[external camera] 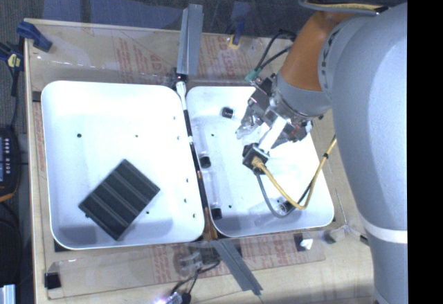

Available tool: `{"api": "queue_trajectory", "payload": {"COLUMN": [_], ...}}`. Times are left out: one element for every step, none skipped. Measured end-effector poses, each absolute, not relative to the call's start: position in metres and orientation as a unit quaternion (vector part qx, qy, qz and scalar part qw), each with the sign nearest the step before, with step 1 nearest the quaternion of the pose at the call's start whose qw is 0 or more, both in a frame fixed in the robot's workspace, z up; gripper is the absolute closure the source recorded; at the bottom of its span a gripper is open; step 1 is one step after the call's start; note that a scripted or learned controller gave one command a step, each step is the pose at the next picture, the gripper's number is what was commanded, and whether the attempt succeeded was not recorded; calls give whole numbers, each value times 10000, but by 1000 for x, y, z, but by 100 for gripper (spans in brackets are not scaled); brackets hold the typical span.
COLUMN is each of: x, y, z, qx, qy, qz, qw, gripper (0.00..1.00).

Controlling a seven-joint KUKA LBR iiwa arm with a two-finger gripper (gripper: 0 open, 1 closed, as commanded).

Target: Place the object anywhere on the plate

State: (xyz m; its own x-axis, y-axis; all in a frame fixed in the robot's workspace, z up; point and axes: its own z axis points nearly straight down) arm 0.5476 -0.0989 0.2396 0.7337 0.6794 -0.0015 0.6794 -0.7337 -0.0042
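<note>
The pincer (257, 131) hangs over the far middle of the right bin (315, 216), at the end of the grey arm (367, 88) that reaches in from the right with its orange band (308, 53) above the wrist; whether the pincer is released or clenched cannot be told from this slanted view, and nothing can be made out between its tips. Just left of it, apart from it, a small dark object (227, 113) lies on the white floor of the right bin near the far wall; this looks to be the thing to be moved, though it is too small to name. A yellow cable (304, 188) loops from the wrist down toward the near right corner of the same bin. Across the divider, the left bin (69, 98) holds a dark ribbed slab (120, 198) lying flat and askew in its near half, which most likely serves as the plate. The step in hand appears to be the approach for the pickup, with no transfer yet made; the next move would call for centring over the small object, then carrying it left over the divider to the slab. Both bins sit on the table (104, 46).
</note>
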Motion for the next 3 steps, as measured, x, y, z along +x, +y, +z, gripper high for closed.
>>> {"api": "queue_trajectory", "payload": {"x": [590, 601, 643], "y": [-48, 34, 105], "z": [198, 231, 142], "qx": [-9435, -9698, -9707], "qy": [-3314, -2437, -2403], "qz": [31, 38, 40], "qw": [21, 14, 3], "gripper": [100, 100, 100]}}
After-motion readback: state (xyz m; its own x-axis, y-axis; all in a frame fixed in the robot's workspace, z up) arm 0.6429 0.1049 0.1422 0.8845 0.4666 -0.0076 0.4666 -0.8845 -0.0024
